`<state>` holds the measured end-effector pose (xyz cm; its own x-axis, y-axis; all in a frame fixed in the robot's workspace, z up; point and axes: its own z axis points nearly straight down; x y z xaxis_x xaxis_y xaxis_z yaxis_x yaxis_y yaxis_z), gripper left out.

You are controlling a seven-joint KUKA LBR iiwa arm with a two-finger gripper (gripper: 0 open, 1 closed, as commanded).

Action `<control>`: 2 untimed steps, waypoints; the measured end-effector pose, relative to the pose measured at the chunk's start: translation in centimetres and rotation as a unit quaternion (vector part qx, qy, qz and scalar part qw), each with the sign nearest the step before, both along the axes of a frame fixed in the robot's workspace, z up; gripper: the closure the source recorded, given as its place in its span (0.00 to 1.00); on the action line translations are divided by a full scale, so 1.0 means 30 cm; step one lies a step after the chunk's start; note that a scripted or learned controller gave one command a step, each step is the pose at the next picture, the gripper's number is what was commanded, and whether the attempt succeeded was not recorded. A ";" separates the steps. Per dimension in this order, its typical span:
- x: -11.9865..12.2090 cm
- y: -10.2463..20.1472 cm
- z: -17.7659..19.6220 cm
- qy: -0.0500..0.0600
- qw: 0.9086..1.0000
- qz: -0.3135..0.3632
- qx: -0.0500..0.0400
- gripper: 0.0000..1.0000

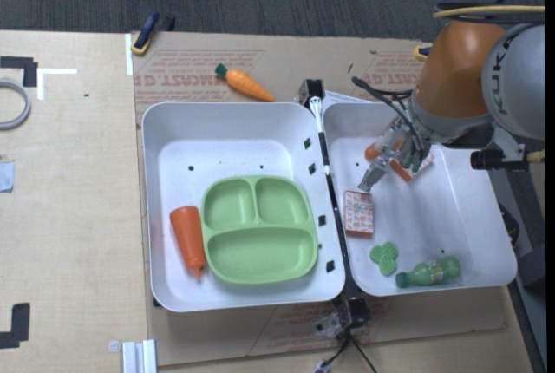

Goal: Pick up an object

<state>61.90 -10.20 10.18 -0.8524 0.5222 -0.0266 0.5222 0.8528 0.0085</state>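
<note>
My gripper (389, 163) hangs over the upper left part of the right bin (473, 215), below the arm's orange band. An orange-red thing (404, 170) shows right at the gripper; whether it is held or lies beneath I cannot tell. Just below the gripper lies a red patterned packet (359, 213). A small green object (383, 255) and a green bottle (429, 271) lie near the bin's front wall. In the left bin (165, 154) sit a green divided plate (260, 230) and an orange toy carrot (188, 238) beside it.
Another carrot (245, 83) with a green top lies on the cardboard behind the left bin. A blue clip (146, 31) sits at the cardboard's far left corner. A black clamp (311, 91) joins the bins at the back.
</note>
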 end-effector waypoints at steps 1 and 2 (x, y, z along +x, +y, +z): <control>0.104 0.023 0.060 0.011 0.996 -0.087 0.004 0.00; 0.056 0.017 -0.031 0.013 0.993 -0.118 0.005 0.00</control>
